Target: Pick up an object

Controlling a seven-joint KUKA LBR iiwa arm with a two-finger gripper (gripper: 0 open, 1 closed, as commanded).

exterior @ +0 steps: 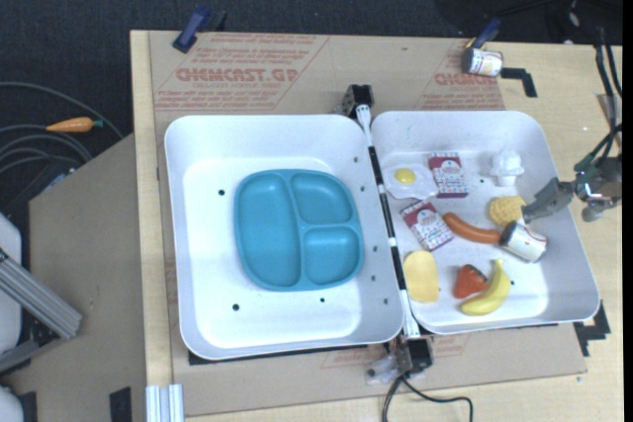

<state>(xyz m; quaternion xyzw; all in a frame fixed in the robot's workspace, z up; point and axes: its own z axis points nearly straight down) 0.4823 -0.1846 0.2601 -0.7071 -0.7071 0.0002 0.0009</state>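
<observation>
A: While the arm reaches in from the right edge, how far along does this pick look to you?

B: Early, I'd judge. The gripper (541, 203) sits low over the right side of the right bin (569, 290), its dark tip just above a small grey-and-white cylinder (524, 241), but nothing is visibly clamped between anything, and every item looks to be resting on the bin floor

A: Is the tool spread or pinched together?

B: I cannot tell; it is small and dark against the bin wall from this angle

A: So which object is the candidate?

B: Hard to say for sure. Nearest the tip are the cylinder and a yellow corn piece (506, 209) just beside it. The sausage (472, 229) lies a little further left, touching or nearly touching the cylinder. A banana (489, 293) and a red strawberry-like toy (470, 281) sit toward the front, a pale yellow lump (421, 276) by the divider, and two small cartons (447, 175) and a fried egg (405, 178) toward the back left

A: And the left bin (198, 212)?

B: It carries a blue divided plate (297, 228), well apart from the arm

A: What remains, then?

B: Essentially all of it, by my reading: settle on one object, close on it, and lift it clear of the bin
</observation>
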